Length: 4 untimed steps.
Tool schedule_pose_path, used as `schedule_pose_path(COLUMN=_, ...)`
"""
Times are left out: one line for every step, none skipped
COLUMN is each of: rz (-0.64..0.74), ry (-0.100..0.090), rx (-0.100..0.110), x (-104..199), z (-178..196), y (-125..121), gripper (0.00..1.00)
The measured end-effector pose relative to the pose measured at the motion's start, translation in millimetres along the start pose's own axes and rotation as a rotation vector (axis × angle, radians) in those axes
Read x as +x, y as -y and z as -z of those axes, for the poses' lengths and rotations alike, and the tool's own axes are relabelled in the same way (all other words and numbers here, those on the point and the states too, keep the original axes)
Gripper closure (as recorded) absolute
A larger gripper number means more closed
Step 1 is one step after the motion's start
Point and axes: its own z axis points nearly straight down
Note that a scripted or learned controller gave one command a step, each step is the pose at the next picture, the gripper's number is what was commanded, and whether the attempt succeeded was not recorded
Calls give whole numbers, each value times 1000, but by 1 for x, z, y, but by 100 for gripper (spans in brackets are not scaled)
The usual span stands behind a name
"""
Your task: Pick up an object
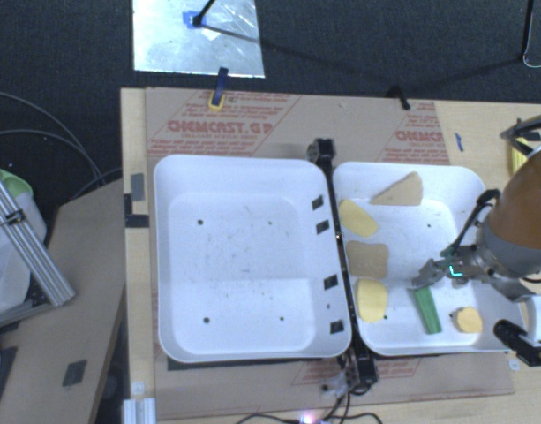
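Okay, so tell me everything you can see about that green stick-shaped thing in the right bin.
The green stick is a short, flat, bar-shaped piece, plain mid-green with a matte look, possibly plastic or foam. It lies flat on the floor of the right bin, near its front edge, tilted slightly off vertical in the camera view. Its upper end sits just beneath the gripper; whether they touch cannot be told. A yellow round piece lies to its left, a smaller one to its right, both apart from it.

All the objects lie flat in the right bin (pixel 469 179). A tan wedge (pixel 400 190) sits at the far side. Along the left wall run a yellow oval (pixel 358 219), a brown square (pixel 368 259) and a yellow round (pixel 371 299). A green stick (pixel 427 309) and a small yellow piece (pixel 468 320) lie near the front.
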Motion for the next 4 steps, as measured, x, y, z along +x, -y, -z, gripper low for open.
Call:
schedule_pose_path(rz=-1, ry=-1, rx=3, x=-10, z=-49, y=1, gripper=0)
schedule_pose_path(rz=3, ry=5, rx=-7, x=-51, z=-29, y=-56, gripper=0)
schedule_pose_path(rz=7, ry=2, rx=-9, x=-46, z=-24, y=-132, gripper=0)
schedule_pose_path(rz=10, ry=-5, rx=3, x=63, z=-4, y=-77, gripper=0)
